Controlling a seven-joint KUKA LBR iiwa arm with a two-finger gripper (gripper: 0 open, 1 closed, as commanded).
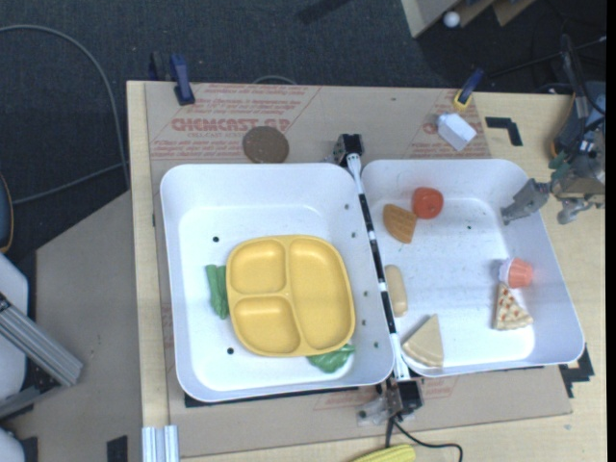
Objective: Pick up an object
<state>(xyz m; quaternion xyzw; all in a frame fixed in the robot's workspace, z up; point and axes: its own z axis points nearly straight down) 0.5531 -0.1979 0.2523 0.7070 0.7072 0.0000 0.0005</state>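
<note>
Tan bench (289,114) on dark carpet, bearing 2 white bins: left bin (183,258), right bin (462,345). In the left, 1 yellow divided plate (289,295) over 2 green pieces. In the right, 6 food toys, among them 1 tomato (427,201) and 1 pizza slice (509,309). Gripper (545,206) at right edge, fingers spread, grasping nothing.

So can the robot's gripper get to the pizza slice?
Probably yes. The pizza slice lies flat in the right bin, apart from the small orange cup, with nothing on top. The gripper sits at that bin's right rim.
</note>
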